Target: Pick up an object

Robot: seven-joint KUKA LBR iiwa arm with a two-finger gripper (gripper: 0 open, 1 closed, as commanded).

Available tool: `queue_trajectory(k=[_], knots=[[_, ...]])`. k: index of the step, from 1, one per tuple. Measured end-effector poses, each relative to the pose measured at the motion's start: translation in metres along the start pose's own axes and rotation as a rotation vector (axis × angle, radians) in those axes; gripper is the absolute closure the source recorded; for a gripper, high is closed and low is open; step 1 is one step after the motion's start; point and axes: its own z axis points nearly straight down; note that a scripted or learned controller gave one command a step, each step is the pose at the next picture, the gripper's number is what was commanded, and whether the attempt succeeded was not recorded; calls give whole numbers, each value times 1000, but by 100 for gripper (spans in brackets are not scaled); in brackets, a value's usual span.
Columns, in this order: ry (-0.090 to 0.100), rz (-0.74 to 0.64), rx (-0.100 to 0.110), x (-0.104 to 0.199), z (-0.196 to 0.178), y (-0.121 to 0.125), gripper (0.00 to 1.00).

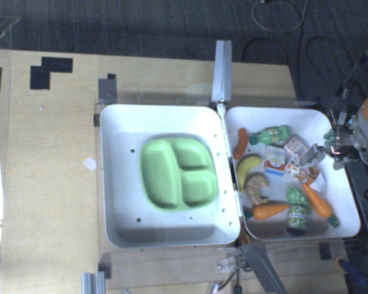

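Far left: plain wooden desk (43,182) with a few black marks on it.

Next, the left bin (116,225), white and shallow. Inside it, a green tray (175,173) with three dips, lying flat in the middle.

Then the right bin (346,222), full of toy food. Along its left side, an orange sausage (241,143) at the far end, a yellow banana (248,164) nearer, and a brown lumpy toy (256,185) just below that. At the far end, a green bottle (271,133) on its side. In the middle, a small white box (274,158) and a pink box (295,144) close together. Near the front, one carrot (270,211) lying flat, a dark green bottle (297,212) beside it, and a second carrot (319,203) tilted to the right.

On the right side of that bin, the tool (311,156), reaching in from the right and low over the toys. Just under it and a bit nearer, a little packet (305,174) with orange and white on it, lying next to the second carrot. Cannot tell if the tool is wide or narrow. Nothing seen held in it.

Step right now, most likely: lining up over a toy, with the pick not yet done. Best guess for the target: the little packet.

Next move calls for going straight down onto that packet, squeezing it firmly, then lifting up slowly. Careful with the crowded toys: easy to bump the carrot or the boxes and miss.
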Motion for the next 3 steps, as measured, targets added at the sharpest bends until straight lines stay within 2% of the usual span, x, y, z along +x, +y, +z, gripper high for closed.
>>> queue_trajectory(k=[1,2,3], knots=[[-2,-18,-13,37,145,-4,0],[0,-21,-18,37,135,-1,100],[-1,7,-2,107,-11,2,100]])
